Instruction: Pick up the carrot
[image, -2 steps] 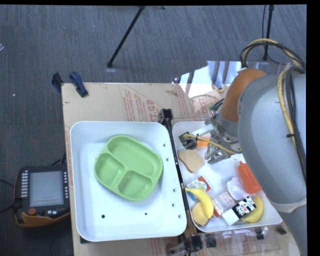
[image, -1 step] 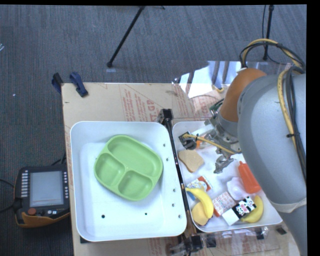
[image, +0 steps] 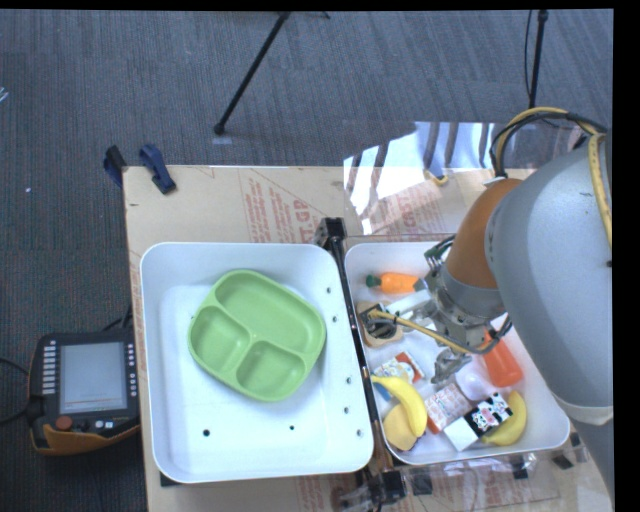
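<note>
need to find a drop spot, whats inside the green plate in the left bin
Nothing can be seen in the green plate: its three compartments look bare. It lies in the left bin, and the bin floor under it is covered.

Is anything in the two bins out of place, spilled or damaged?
Nothing looks spilled or broken. The green divided plate lies somewhat askew, alone in the left bin. The right bin is crowded: the carrot lies at its far edge, with bananas and small packets heaped close together near the gripper.
</note>
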